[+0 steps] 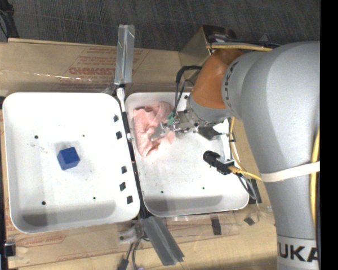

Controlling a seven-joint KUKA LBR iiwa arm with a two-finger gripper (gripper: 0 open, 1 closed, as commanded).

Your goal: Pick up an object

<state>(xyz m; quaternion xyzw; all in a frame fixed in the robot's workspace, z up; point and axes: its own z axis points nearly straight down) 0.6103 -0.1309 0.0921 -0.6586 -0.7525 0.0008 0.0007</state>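
A crumpled pink cloth (148, 126) lies in the back left part of the right bin (186, 198). My gripper (168, 126) reaches in from the right and sits at the cloth's right edge, its metal fingers touching or pressing into the fabric. The cloth's folds hide the fingertips. A blue cube (68, 157) rests in the left bin (22, 151), well away from the arm.
A black cable connector (212, 159) hangs over the right bin's right side. The grey arm with its orange band (211, 83) covers the bin's back right corner. A metal divider bar (124, 55) stands between the bins at the back.
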